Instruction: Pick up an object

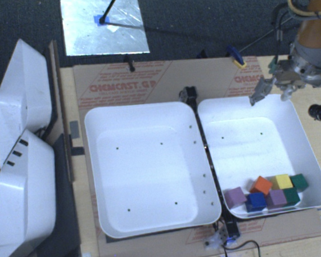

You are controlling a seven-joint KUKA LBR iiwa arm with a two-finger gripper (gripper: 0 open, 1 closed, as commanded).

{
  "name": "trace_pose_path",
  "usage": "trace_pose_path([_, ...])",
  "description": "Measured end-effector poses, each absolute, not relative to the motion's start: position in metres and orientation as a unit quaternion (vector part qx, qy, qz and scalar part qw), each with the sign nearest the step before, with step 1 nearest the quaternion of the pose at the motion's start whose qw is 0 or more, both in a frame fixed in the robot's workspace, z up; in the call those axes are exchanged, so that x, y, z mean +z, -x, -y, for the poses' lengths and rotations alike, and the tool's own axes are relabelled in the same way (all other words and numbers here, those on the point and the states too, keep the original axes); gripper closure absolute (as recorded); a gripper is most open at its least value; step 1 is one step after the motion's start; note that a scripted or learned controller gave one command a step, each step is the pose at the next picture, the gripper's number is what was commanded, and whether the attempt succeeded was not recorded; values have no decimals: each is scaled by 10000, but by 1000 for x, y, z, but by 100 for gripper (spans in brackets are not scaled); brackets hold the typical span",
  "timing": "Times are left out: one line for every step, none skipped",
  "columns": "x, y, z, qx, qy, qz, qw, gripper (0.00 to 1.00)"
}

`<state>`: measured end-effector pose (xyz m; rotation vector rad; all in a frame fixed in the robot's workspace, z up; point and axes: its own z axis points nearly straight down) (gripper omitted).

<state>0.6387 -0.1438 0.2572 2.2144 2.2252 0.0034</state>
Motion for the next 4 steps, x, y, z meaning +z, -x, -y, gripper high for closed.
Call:
trace_pose_path([505, -664, 102, 38, -7061, -7081, 45, 0])
trace_pose_path([538, -673, 189, -2, -7092, -7050, 12, 0])
trace_pose_path([398, -642, 188, -22, -7073, -7069, -35, 0])
trace_pose_path([543, -655, 191, 27, -7067, -7075, 49, 0])
